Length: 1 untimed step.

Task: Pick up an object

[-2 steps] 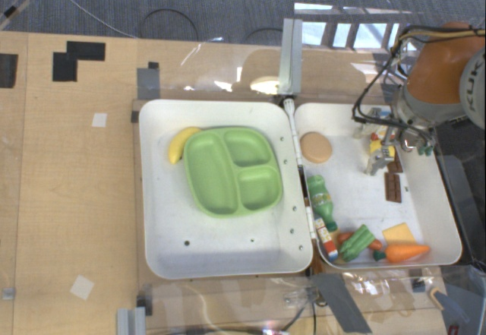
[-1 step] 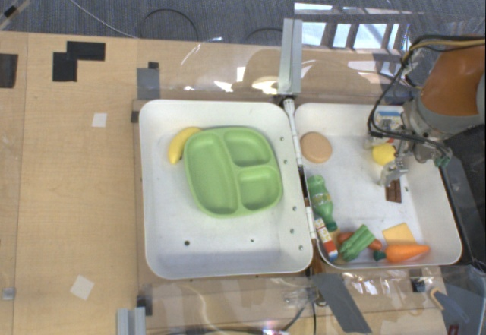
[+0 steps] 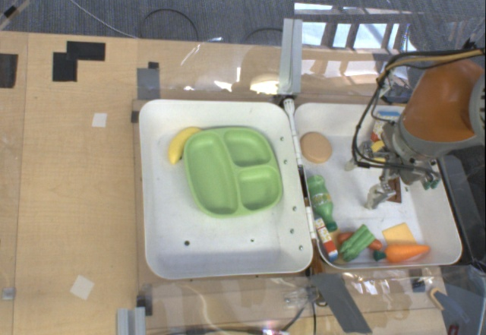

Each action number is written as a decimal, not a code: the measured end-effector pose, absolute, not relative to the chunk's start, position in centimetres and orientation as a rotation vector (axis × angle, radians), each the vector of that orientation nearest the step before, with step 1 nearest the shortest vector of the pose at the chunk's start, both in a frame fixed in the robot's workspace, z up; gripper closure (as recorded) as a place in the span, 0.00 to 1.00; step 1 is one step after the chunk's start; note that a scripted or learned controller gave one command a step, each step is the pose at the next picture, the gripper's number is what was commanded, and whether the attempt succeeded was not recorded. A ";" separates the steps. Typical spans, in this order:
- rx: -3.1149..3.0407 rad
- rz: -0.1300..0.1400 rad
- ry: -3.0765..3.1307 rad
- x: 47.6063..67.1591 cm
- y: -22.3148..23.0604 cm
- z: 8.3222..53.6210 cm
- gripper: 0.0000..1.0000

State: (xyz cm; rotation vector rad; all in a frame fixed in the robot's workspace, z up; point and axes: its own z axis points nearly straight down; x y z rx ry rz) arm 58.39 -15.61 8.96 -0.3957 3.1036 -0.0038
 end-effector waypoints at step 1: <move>-0.746 -0.005 3.035 58.3 -8.8 9.0 0.00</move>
